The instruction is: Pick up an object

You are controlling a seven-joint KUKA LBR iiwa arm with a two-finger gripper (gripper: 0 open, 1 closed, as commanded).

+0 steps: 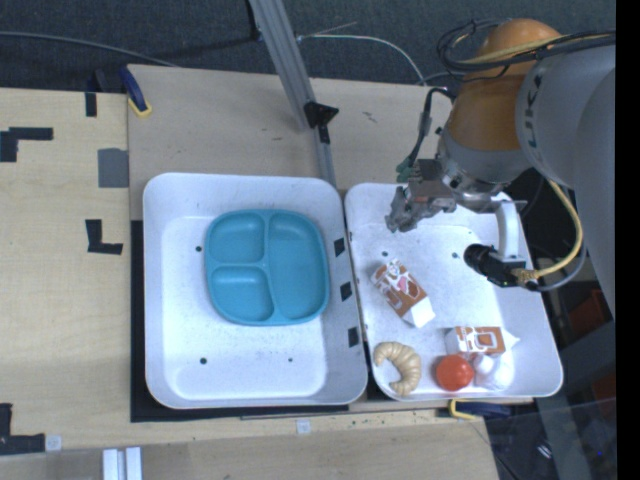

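Grey jaws [402, 216] hover closed above the right bin [530, 318], gripping nothing.

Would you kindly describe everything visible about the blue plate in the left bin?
The blue plate is a rounded-square divided tray, seemingly smooth plastic, in plain turquoise. Raised ridges split it into three compartments: two smaller ones and one larger. It lies flat and upright on the floor of the left bin, toward the far right part, slightly rotated. Nothing rests in it, and nothing but the bin touches it.

The claw [402, 214] hung over the right bin [530, 343], above a small carton [403, 292], croissant [400, 365] and tomato [454, 372].
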